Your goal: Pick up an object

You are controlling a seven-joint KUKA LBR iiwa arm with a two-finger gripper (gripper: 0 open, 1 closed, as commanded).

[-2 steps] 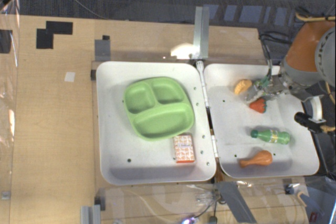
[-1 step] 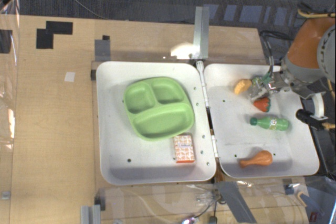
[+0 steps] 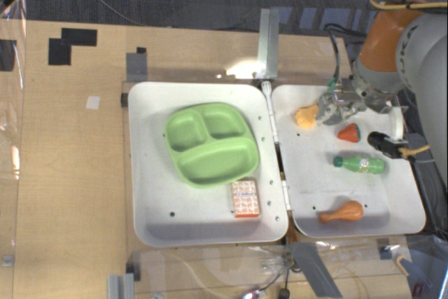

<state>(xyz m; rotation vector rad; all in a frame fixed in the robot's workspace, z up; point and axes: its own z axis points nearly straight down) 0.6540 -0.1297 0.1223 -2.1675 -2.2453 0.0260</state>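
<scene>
In the right bin (image 3: 308,171) lie a yellow-orange lump (image 3: 306,116), a red strawberry-like toy (image 3: 349,132), a green bottle (image 3: 360,164) on its side and an orange drumstick-shaped toy (image 3: 343,212). My gripper (image 3: 336,106) hangs over the bin's far part, between the yellow lump and the red toy, close to both. Nothing shows between its fingers, and their state is unclear from this angle.
The left bin (image 3: 150,171) holds a green three-compartment plate (image 3: 210,143) and a small patterned box (image 3: 244,198) near its front right. A metal post (image 3: 269,45) stands behind the seam between the bins. The grey arm with its orange band (image 3: 385,38) fills the far right.
</scene>
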